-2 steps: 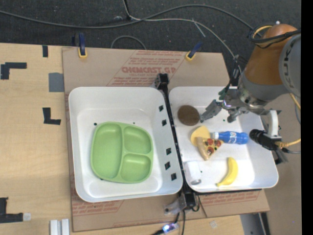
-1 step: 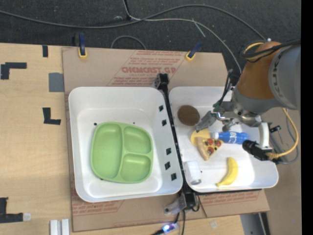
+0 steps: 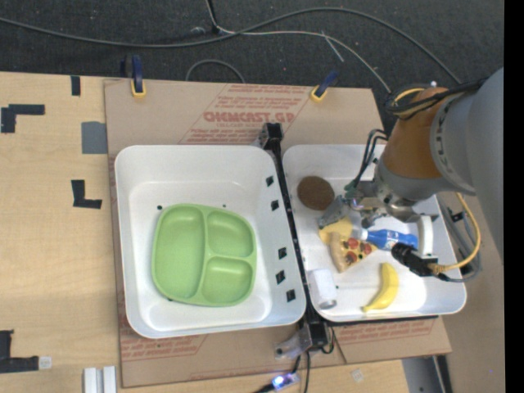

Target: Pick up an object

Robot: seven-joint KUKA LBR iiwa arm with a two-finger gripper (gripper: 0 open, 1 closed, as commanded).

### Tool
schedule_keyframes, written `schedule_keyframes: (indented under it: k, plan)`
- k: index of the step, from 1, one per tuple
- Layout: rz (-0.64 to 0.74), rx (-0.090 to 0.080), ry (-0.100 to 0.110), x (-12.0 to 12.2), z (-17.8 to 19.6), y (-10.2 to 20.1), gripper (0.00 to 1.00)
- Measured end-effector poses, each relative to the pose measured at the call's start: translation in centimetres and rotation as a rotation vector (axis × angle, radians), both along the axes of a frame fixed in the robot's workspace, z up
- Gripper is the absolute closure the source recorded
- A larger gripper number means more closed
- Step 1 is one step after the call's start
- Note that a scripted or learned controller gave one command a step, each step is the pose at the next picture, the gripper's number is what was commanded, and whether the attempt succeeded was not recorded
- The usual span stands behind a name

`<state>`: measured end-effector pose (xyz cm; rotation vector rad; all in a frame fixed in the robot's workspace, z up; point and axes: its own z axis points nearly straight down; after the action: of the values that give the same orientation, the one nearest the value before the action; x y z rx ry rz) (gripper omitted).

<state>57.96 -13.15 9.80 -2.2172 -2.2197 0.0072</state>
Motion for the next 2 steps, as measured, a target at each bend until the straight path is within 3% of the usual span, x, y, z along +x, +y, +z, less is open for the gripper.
schedule_keyframes:
  k: [1,2]
  plan:
    - [0.0,-0.001,-0.006,0.0,-1.3,0.0,0.0]
    - [0.001,-0.003,-0.012,0.2,-0.1,0.0,1.0]
